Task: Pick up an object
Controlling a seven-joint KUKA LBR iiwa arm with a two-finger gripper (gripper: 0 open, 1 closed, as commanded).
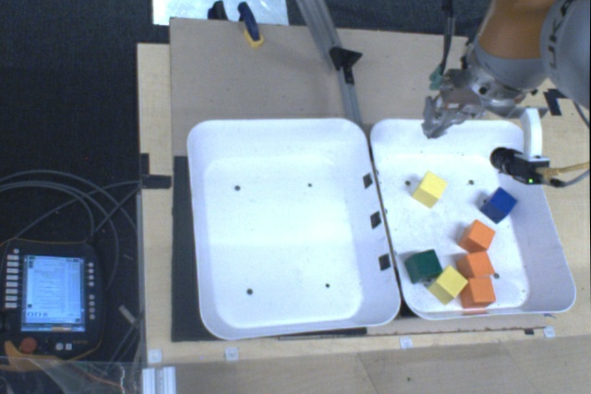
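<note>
My gripper (438, 124) hangs over the far left corner of the right bin (545, 226), its dark fingers pointing down with nothing seen between them. In that bin lie a yellow cube (428, 190) just below the gripper, a blue cube (499, 205), a green cube (424, 266), a second yellow cube (450, 283) and three orange cubes (476, 263) clustered near the front. The nearest cube, the yellow one, sits apart from the fingertips.
The left bin (199, 198) stands beside the right one, joined by dark clips (376, 219). A slanted grey pole (319, 9) crosses the back of the bench. A teach pendant (51, 295) with cables lies at the far left.
</note>
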